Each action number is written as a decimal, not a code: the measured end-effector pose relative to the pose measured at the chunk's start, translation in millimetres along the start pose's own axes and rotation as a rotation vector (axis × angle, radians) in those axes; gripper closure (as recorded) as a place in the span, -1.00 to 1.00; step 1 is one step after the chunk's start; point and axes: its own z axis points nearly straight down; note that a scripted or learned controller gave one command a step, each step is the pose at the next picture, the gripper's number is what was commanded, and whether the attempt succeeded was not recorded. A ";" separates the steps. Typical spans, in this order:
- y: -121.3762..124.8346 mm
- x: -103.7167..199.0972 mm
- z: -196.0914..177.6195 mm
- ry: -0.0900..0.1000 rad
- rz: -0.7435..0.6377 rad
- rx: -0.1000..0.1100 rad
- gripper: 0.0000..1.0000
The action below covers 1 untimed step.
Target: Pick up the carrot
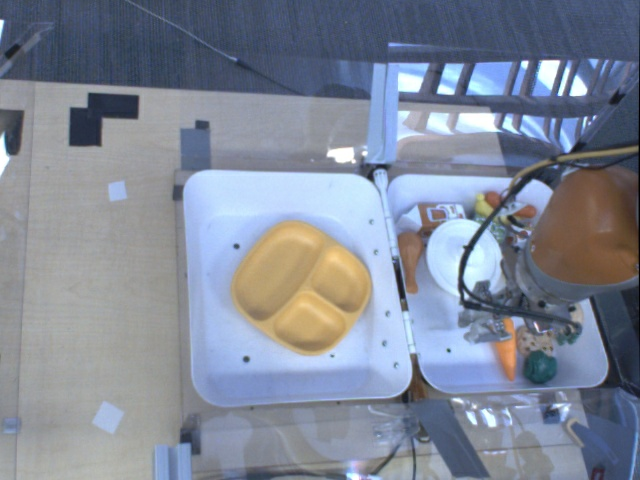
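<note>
The carrot [506, 352] is a small orange cone lying in the right bin [440, 368] near its front edge, with its tip toward the front. My gripper [497, 320] hangs straight over the carrot's upper end, under the grey wrist and the orange band [590, 230]. The arm's body hides the part of the gripper that meets the carrot. I cannot tell whether it touches the carrot.
A green round toy [540, 368] lies right beside the carrot. A white bowl [460, 256], a brown-orange piece [409, 260], a small box [440, 213] and yellow and red toys [490, 204] crowd the right bin's back. The left bin [210, 298] holds a yellow divided plate [302, 286].
</note>
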 end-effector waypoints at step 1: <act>-14.0 -1.3 -61.3 -0.002 -0.195 0.002 1.00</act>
